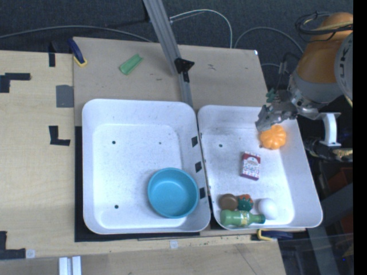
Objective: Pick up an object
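Over the right bin (298,196) I have the claw (269,118) low near the far right corner, the grey arm with its orange band coming in from the right edge of the view. Directly beneath and just toward the near side of the claw sits a small orange pumpkin-shaped toy (273,137), and from this slanted angle the two overlap, so they look to be touching or nearly so. I cannot tell how wide the claw stands, nor whether it has anything in it; the dark wrist hardware hides that part, and the pumpkin toy appears to rest on the bin floor rather than hang.

That is the relation my next move turns on: the pumpkin toy lies straight under the claw, a touch nearer the camera. It is roundish with no clear long axis, so I judge wrist rotation matters little; what matters is centring over it before closing, since a rounded toy may squirt out sideways against the nearby bin wall.

Farther down the same bin I see a small red and white carton (250,166) lying flat, well apart from the claw, and in the near corner a cluster: a brown ball (228,201), a green bottle (241,217) on its side, and a white egg (268,208), packed close together. The left bin (103,119) holds a blue bowl (172,192) upright near its front right. Beyond the bins a green block (131,64) lies on the counter (34,153)
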`<state>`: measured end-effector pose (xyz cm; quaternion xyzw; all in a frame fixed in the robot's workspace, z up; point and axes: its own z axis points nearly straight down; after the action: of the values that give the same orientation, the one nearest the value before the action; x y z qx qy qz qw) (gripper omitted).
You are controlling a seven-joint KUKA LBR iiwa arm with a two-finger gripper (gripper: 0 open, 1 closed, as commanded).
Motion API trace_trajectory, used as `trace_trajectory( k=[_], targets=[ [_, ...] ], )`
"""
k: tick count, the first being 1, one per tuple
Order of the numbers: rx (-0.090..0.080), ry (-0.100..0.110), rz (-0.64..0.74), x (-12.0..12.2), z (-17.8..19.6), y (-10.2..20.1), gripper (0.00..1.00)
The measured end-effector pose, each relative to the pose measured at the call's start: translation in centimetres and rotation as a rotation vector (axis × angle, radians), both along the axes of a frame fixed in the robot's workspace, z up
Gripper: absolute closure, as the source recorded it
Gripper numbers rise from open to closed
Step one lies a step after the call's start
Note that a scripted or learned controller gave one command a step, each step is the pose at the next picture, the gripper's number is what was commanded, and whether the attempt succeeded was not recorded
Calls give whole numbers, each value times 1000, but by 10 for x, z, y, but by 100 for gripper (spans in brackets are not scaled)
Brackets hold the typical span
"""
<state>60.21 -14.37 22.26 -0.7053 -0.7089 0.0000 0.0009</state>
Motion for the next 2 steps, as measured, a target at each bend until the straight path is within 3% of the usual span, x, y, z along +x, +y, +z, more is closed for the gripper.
trace_trajectory(
  k=[2],
  targets=[
    [1, 2, 1, -11, -14, 106, 100]
  ],
)
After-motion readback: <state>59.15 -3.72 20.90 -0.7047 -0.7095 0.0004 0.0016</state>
